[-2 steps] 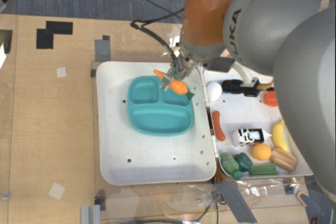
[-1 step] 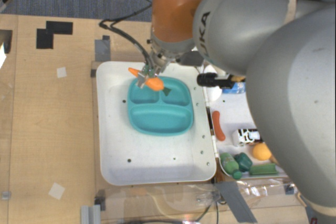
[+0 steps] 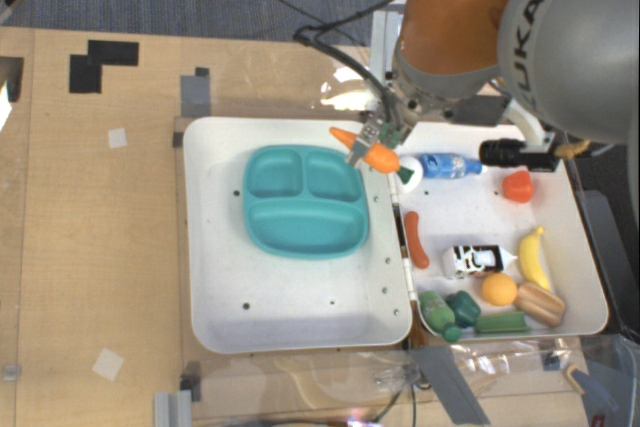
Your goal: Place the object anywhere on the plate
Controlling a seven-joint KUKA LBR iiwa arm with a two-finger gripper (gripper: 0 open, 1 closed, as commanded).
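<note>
A teal plate (image 3: 303, 201) with three compartments lies in the left white bin (image 3: 290, 315). An orange toy carrot (image 3: 367, 151) hangs at the plate's upper right corner, just above the divider between the bins. My gripper (image 3: 378, 137) comes down from the arm at the upper right and is shut on the carrot, which sticks out to the left and right of the fingers.
The right bin (image 3: 585, 245) holds a blue bottle (image 3: 447, 166), a red piece (image 3: 517, 186), a red sausage (image 3: 415, 240), a black-and-white item (image 3: 476, 259), a banana (image 3: 535, 258), an orange (image 3: 499, 289), a bread roll (image 3: 541, 302) and green pieces (image 3: 470, 312).
</note>
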